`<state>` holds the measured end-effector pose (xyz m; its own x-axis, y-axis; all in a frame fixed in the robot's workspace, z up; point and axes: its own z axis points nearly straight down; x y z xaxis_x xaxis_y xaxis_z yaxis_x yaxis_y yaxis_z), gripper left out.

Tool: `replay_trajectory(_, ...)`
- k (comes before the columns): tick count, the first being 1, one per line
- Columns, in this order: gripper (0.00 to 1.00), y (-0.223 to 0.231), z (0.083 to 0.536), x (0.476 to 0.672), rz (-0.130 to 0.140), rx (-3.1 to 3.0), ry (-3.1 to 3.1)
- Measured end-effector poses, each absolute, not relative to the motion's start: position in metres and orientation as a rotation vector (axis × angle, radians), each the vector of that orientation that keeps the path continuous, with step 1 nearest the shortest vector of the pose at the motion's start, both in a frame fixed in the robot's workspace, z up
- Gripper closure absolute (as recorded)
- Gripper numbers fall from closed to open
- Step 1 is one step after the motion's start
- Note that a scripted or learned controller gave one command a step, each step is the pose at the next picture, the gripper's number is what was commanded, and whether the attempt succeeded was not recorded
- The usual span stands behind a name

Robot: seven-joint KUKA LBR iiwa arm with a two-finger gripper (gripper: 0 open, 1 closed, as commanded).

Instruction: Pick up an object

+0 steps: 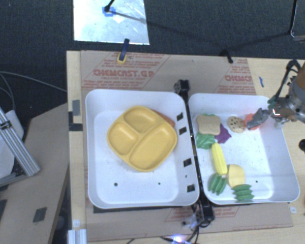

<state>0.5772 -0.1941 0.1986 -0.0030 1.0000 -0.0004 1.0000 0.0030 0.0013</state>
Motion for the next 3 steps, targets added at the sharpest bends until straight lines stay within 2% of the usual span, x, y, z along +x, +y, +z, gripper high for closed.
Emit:
replay_trajectory(1,0.0,-0.146,0.08,0.527,-0.005,2.227,2.231)
replay_trajectory(2,0.0,-0.16,0.105,0.533,0.002,2.219,2.22)
replay_trajectory(3,0.0,-0.21,0.085,0.485,-0.001,2.225,2.214)
